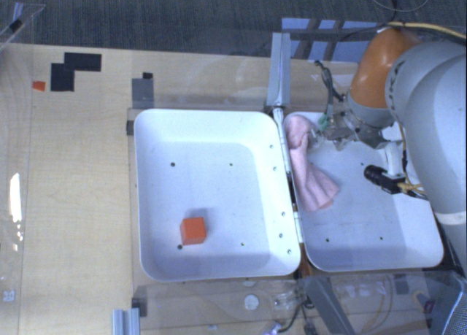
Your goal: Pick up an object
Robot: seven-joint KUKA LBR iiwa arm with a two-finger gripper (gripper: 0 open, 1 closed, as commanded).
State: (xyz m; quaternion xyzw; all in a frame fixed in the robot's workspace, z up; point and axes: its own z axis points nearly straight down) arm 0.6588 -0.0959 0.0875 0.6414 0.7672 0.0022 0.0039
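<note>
A pink cloth (310, 171) lies crumpled along the left wall of the right bin (379, 246), its upper end lying against the bin's far left corner. My gripper (330, 133) is low over the far part of that bin, just right of the cloth's upper end and very close to it. The grey arm with its orange band reaches in from the right above it. A small orange cube (193, 230) rests on the floor of the left bin (219, 136), near its front left.
The two white bins meet at a shared rim (290, 195) down the middle. Black markers (73, 69) and a small orange tag (39, 86) lie on the wooden bench at far left. A metal post (280, 71) stands behind the bins.
</note>
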